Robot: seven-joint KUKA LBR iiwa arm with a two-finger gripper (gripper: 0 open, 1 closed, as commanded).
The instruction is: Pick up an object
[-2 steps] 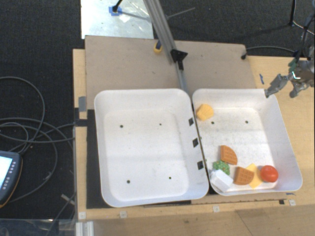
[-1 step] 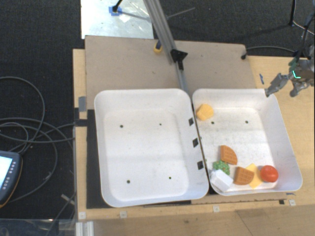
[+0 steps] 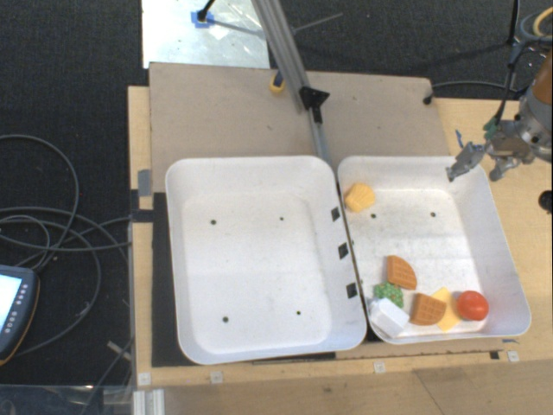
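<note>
Hand (image 3: 480, 163) open, bare; round glossy red ball (image 3: 472, 304).

We count seven objects, all in the right bin (image 3: 484, 197). A yellow chunk (image 3: 359, 198) lies alone at the bin's 10 o'clock, near the dividing rims. The rest cluster toward 6 o'clock: an orange waffle-textured wedge (image 3: 401, 271); below it a second orange waffle piece (image 3: 427, 309), touching a pale yellow wedge (image 3: 446, 309) on its 3 o'clock side; a red tomato-like ball (image 3: 472, 304) at the cluster's 3 o'clock end; a green bumpy piece (image 3: 389, 294) with a white block (image 3: 390, 318) just at its 6 o'clock.
</note>
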